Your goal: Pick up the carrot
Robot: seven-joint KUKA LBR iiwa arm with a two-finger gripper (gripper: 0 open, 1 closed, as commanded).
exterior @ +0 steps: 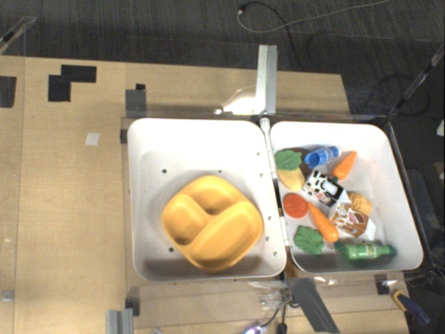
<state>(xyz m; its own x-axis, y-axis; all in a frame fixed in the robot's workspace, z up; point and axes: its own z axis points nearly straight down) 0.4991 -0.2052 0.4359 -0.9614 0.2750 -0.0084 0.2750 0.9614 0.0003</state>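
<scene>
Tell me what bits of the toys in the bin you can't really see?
- Carrot: its lower end lies against the green leafy piece, so where the two join is unclear in the camera view.
- Blue cup: too small to tell whether anything is inside.
- Black-and-white toy: too blurred to identify.
- Printed packet: its print is too small to read.
- Green bottle: its label is blurred.

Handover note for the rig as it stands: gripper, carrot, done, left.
Gripper: no arm over the bins at this moment.
Carrot: lying in the right bin, leafy green end toward the near wall, between the red disc and the printed box. A second orange piece lies near the blue cup.
Left bin: yellow divided plate.
Done: nothing; carrot not lifted.
Left: reach in, grasp, lift.
</scene>
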